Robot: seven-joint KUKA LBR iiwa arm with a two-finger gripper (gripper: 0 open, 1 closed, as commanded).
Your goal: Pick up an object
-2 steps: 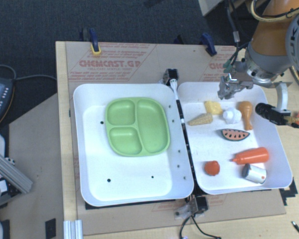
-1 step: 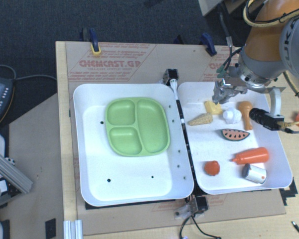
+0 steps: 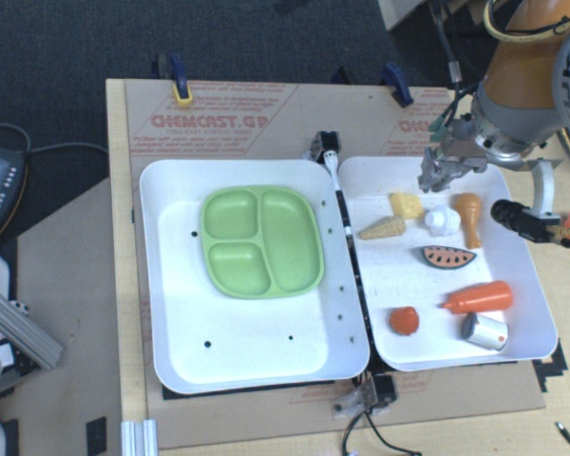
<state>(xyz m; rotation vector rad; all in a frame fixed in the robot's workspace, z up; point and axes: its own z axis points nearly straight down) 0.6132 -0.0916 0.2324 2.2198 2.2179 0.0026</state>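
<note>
Nearest the camera, by the front edge of the right bin (image 3: 541, 335), lies a small silver can (image 3: 485, 332) on its side, close to the front right corner. Largest of all is the left bin (image 3: 171, 340), which carries a green divided plate (image 3: 262, 241) a little back of its middle, three compartments facing up. Both bins sit side by side, touching, on a cardboard-covered bench (image 3: 123, 141).

Toys are scattered across the right bin. An orange carrot (image 3: 479, 298) lies just behind the can, and a red tomato (image 3: 405, 321) sits near the front edge toward the left wall. A watermelon slice (image 3: 447, 256) rests around the middle. Toward the back edge, a chicken drumstick (image 3: 468, 216) points at the back wall, with a white lumpy piece (image 3: 443, 221) touching its left side, a yellow cheese block (image 3: 406, 204) beside that, and a corn cob (image 3: 383, 227) near the left wall.

Over the back edge of the right bin hangs the gripper (image 3: 438, 178), just behind the cheese and the drumstick; whether its fingers are spread or pressed together cannot be told, and nothing shows between them.
</note>
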